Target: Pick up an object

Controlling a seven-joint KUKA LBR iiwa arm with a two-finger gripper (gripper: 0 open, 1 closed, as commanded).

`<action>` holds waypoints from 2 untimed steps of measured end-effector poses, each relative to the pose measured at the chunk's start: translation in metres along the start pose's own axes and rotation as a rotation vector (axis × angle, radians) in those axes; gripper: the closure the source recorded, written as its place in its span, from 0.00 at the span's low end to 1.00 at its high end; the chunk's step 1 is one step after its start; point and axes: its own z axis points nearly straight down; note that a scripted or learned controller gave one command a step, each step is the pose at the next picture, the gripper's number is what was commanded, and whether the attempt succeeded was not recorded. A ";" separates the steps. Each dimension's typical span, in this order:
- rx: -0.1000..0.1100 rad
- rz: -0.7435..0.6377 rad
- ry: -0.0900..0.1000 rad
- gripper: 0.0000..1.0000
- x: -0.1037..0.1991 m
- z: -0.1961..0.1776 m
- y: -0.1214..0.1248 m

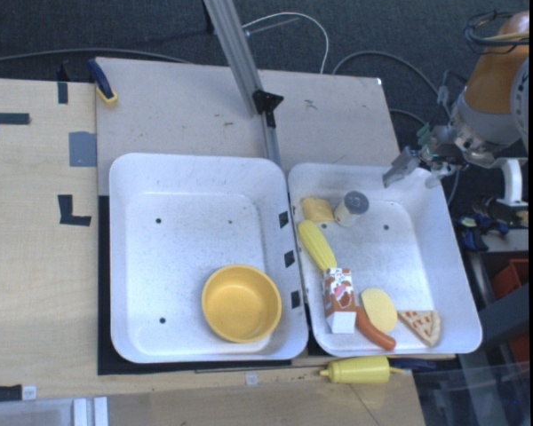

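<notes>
My gripper (415, 169) hovers over the far right corner of the right bin (444, 238), open, with nothing between its fingers. Below it in that bin lie a small grey-capped bottle (351, 204), a yellow lump (316, 209), a corn cob (317, 243), a red and white carton (339, 298), a yellow oval piece (378, 309), a sausage (375, 330) and a pizza slice (421, 326). The grey-capped bottle is the nearest of these to the gripper, down and to its left. A yellow bowl (241, 303) sits in the left bin (133, 238) near its front.
A grey pole (238, 51) slants across the back of the bench and ends between the two bins. In front of the right bin, outside it, a yellow mustard bottle (360, 371) lies on its side. A blue and yellow clamp (102, 82) sits at the far left.
</notes>
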 end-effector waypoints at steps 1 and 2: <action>0.001 0.000 0.000 0.00 0.000 0.000 0.000; 0.005 0.000 0.001 0.00 0.002 0.047 -0.008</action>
